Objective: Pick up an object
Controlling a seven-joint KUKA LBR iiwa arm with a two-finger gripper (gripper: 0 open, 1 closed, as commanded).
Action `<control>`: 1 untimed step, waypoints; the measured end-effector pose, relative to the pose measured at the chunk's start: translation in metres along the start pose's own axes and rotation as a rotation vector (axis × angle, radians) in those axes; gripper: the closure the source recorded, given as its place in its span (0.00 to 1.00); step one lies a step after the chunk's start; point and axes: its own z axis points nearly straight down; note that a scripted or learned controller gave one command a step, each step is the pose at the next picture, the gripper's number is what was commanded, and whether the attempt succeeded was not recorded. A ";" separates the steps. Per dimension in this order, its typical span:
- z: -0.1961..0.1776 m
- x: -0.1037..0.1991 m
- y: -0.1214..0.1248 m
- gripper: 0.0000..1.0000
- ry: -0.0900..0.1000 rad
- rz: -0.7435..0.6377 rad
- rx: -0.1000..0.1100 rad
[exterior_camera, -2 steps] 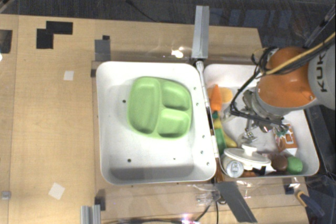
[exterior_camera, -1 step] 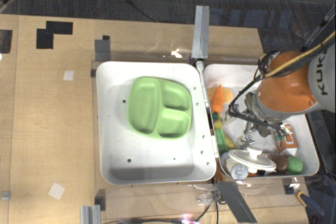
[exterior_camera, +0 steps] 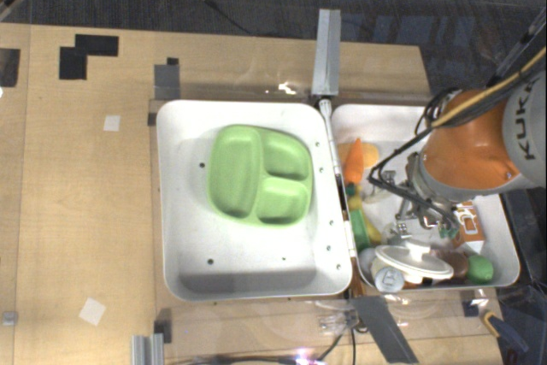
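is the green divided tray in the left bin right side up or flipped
Flipped. The green tray in the left bin shows its compartments bulging upward as rounded humps, not hollows.

Two white bins (exterior_camera: 171, 184); one green divided tray (exterior_camera: 259, 173) mid-frame; one orange item (exterior_camera: 359, 156), one green ball (exterior_camera: 481, 269) at lower right.
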 end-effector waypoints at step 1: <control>-0.017 0.003 -0.010 0.00 0.034 -0.409 -0.017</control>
